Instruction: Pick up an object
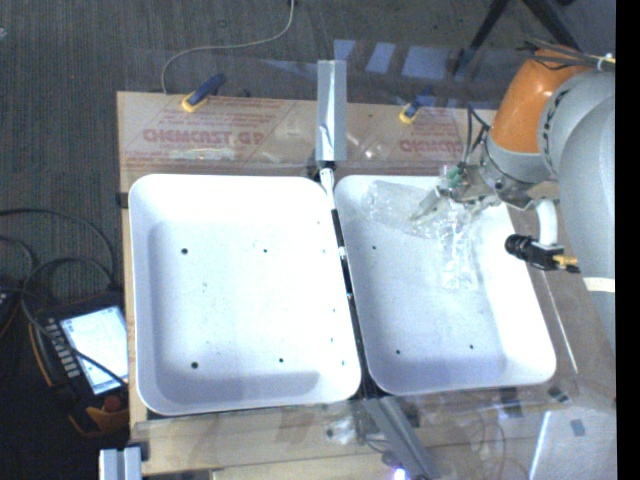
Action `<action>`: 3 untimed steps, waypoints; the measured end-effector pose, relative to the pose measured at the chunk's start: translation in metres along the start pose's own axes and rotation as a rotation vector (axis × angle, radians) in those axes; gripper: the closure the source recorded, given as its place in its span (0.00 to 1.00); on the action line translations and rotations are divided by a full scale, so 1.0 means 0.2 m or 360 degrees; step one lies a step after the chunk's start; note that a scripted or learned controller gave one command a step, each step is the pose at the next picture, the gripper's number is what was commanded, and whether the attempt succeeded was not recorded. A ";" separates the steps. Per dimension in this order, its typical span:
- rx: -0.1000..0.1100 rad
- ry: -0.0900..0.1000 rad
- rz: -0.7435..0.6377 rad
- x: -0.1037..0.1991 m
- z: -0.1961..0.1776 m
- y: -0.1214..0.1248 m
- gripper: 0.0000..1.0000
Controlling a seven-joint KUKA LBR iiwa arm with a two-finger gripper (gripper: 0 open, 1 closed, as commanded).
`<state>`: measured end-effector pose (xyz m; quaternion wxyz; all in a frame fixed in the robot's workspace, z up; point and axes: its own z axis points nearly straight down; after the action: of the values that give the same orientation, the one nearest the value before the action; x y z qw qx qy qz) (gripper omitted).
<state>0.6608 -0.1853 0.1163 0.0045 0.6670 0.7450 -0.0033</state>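
Note:
A crumpled piece of clear plastic wrap [448, 230] is in the back part of the right bin [520, 363]. It spreads from the bin's back left toward its middle. My gripper [458, 182] is over the back right corner of that bin, right at the upper edge of the plastic. The plastic seems to reach up to the gripper, but the view is too blurred there to tell whether it is touching or held.
The left bin [160, 368] lies beside the right one, with a thin divider [342, 258] between them. A metal post [328, 118] stands behind the bins at the middle. The arm's orange band [520, 108] and grey body fill the right side.

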 end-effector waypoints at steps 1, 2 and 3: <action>0.0020 -0.0006 -0.0042 0.00 0.02 0.04 0.00; 0.0008 -0.0027 -0.0143 0.01 0.03 0.03 0.00; 0.0007 -0.0029 -0.0257 0.04 0.03 0.03 0.00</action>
<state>0.6666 -0.1763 0.1110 0.0096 0.6047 0.7963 -0.0114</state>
